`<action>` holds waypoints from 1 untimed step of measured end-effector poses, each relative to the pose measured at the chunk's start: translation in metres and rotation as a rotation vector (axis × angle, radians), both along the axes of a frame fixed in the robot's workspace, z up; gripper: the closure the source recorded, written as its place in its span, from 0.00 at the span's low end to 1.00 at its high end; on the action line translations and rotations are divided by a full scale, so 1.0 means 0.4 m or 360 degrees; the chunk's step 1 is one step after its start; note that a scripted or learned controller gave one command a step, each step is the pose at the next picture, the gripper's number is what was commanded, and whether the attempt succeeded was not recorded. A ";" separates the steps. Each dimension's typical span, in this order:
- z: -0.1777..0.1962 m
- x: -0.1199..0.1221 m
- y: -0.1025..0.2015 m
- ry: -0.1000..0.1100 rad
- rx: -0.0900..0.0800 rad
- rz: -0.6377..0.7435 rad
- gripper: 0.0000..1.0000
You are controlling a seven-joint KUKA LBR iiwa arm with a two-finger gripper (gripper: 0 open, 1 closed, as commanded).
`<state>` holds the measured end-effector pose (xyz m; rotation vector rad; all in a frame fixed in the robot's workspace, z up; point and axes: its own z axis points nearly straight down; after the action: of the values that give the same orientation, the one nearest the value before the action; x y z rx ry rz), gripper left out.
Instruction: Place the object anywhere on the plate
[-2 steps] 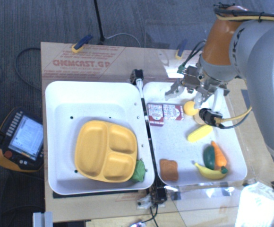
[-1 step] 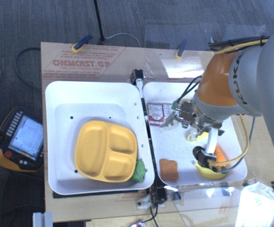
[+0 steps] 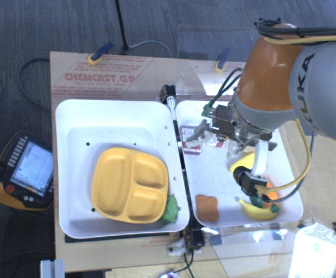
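1. Camera view, looking down at a slant: a bench carries 2 shallow white bins side by side, the left bin point(image 3: 75, 126) and the right bin point(image 3: 217, 175).
2. A yellow plate point(image 3: 127, 184) with 3 compartments lies flat in the left bin, toward its near right corner. All 3 compartments show plain yellow.
3. A small green thing point(image 3: 171, 208) sits at the plate's near right corner, wedged between the plate and the left bin's right wall (part of it is hidden under the plate's rim).
4. In the right bin, an orange-brown lump point(image 3: 207, 207) lies close to the near left corner.
5. A banana point(image 3: 259, 211) lies in the right bin's near right corner.
6. A red and white packet point(image 3: 190, 139) lies against the right bin's left wall, toward the far left corner.
7. The grey arm point(image 3: 284, 68), with its orange band, reaches in from the right over the right bin.
8. The gripper point(image 3: 204, 130) hangs over the far half of the right bin, just beside the packet; whether it is wide or narrow cannot be told.
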<state>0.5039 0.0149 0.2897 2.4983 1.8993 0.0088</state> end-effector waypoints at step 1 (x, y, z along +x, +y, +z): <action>0.230 -0.048 -0.102 0.0005 -0.0005 -0.0508 0.00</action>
<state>0.4846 -0.0258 0.3817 2.7671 1.4775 0.0005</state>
